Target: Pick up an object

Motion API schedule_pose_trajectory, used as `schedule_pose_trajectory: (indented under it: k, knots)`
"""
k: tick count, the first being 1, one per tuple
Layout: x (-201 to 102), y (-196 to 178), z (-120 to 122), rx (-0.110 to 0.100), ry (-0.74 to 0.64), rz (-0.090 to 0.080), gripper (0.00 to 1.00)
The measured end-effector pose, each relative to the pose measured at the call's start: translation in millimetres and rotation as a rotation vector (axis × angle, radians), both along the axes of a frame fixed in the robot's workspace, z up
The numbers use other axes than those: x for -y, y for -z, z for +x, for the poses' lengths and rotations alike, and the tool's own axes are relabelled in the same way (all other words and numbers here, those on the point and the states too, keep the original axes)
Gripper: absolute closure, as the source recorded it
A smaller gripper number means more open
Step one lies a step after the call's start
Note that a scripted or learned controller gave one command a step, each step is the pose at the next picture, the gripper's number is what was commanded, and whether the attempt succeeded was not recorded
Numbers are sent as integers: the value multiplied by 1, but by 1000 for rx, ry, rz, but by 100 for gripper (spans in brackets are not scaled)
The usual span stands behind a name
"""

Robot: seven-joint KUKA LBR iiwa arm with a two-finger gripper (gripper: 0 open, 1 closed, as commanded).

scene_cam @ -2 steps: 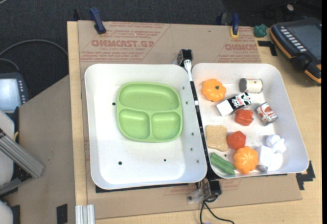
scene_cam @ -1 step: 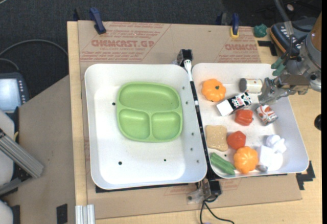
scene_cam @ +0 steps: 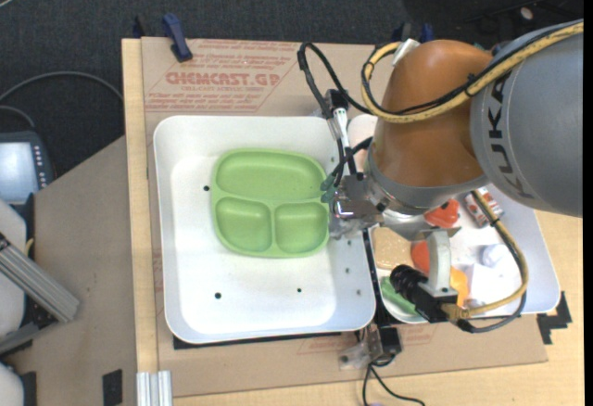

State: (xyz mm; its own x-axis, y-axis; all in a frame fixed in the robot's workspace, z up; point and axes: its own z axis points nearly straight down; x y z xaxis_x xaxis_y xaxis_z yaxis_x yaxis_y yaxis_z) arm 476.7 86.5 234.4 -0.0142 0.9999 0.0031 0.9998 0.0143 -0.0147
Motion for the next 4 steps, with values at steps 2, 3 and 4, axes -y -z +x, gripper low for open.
schedule_pose_trajectory:
  k: [2, 3, 4]
  knots:
    - [-79, -110, 9, 28, 6, 4, 100]
    - [18, -51, 2, 6, 25, -6, 100]
    - [13, -53, 2, 14, 15, -3, 0]
